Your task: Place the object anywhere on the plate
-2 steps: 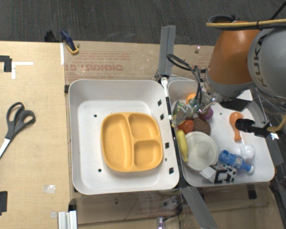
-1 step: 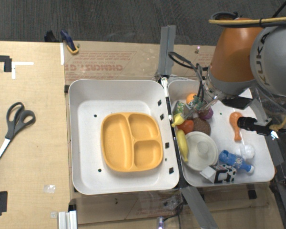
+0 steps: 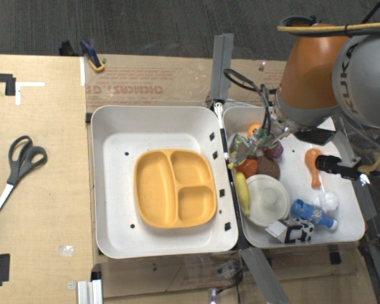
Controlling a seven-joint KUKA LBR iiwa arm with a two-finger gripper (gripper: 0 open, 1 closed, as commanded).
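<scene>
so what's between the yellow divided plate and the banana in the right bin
In the camera view, bare white floor of the left bin and the two bins' adjoining rims separate the yellow divided plastic plate from the yellow banana.

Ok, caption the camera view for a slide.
Gripper down among objects in the right bin; yellow plate waits in the left bin.

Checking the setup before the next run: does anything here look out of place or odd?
Nothing is spilled or damaged. The yellow plate lies flat in the left bin; the toys are heaped in the right bin, where the claw reaches.
</scene>
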